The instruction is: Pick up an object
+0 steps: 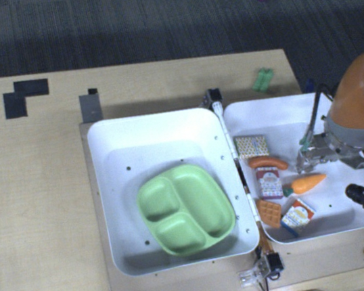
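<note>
The bench point(36, 219) is a pale wooden surface with black marker patches at the upper left of the frame. Two shallow white bins sit side by side at centre frame.

Left bin point(116, 186): it contains one green divided plate point(186, 208), lying flat and turned at an angle, toward the lower centre of the bin. The plate has three compartments.

Outside the bins, a small green item point(263, 80) lies on the bench above the right bin, near its upper edge.

Right bin point(280, 115): the objects cluster along its left half. From top to bottom:
- a square patterned packet point(251, 145);
- a toy sausage point(267, 163), just below the packet;
- a red-and-white carton point(269, 183);
- a waffle-like brown piece point(269, 212), at the lower left corner;
- a small white, orange and blue box point(297, 216), just beside the waffle piece.

A toy carrot point(307, 184) lies right of the carton, pointing right.

The gripper point(306, 162) is positioned in the right bin directly above the carrot's left end. Whether its pincer is wide or narrow cannot be told. The arm point(360, 103) enters from the right edge of the frame, with its orange band visible.
</note>
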